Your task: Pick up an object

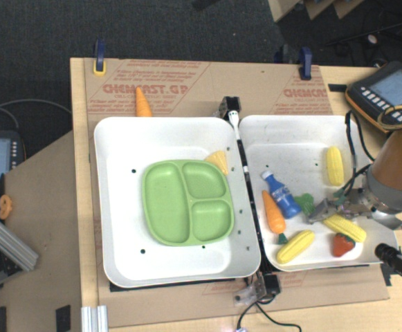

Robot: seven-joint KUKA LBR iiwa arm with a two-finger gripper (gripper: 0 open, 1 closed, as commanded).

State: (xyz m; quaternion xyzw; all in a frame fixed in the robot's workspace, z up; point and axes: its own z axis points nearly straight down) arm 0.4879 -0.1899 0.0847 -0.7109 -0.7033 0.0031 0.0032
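Two bins side by side, most of the toys gathered in the right one.

Taking the divided tray [187,203] as landmark: it is seen lying in the left bin [114,185], a corn piece [218,160] touching its far right corner. Right of the tray, in the right bin [284,133], a bottle [280,195] and carrot [274,213] are found nearest, then corn cobs [295,246], [334,166], [344,227] and a strawberry [342,245] beyond. Behind the tray, outside the bins, another carrot [142,103] is spotted on the bench [187,81].
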